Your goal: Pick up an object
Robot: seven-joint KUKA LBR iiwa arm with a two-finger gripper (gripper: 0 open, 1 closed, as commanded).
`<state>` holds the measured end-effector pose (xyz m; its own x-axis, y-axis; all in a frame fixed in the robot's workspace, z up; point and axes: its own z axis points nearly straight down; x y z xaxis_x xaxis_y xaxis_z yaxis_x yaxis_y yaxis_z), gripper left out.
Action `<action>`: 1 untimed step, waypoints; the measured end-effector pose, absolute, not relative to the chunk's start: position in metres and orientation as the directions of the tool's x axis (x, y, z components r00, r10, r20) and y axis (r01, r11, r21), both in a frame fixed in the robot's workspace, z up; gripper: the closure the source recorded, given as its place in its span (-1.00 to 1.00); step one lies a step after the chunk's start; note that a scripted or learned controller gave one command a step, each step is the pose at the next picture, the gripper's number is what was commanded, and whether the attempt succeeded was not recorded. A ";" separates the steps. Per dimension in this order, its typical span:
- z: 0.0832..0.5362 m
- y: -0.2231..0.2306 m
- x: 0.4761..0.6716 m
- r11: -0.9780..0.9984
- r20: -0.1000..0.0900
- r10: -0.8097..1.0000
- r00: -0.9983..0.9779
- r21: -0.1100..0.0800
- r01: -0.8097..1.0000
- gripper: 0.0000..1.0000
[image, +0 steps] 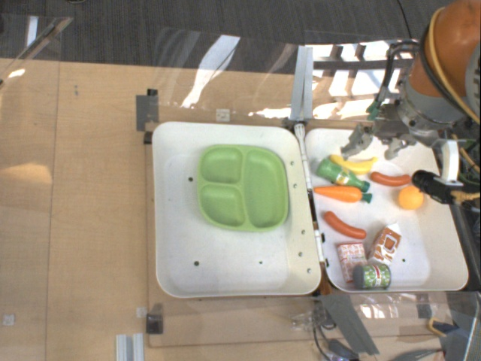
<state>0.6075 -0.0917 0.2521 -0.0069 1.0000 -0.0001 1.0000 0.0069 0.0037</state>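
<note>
- Two white bins sit side by side on a brown bench.
- Left bin (173, 269) holds a green plate (244, 186) with three parts.
- Right bin (443, 262) holds the toy food: a banana (359, 164), a green bottle (340, 174), a carrot (342, 194), two sausages (391, 177) (345, 225), an orange (410, 197), a can (373, 276) and two small boxes.
- Gripper (373, 143) hangs over the banana at the back of the right bin. Its fingers are spread apart and hold nothing.
</note>
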 end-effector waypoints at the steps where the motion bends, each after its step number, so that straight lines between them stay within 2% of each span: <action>1: 0.136 -0.115 0.588 0.133 0.000 0.991 -0.133 0.002 0.991 -1.00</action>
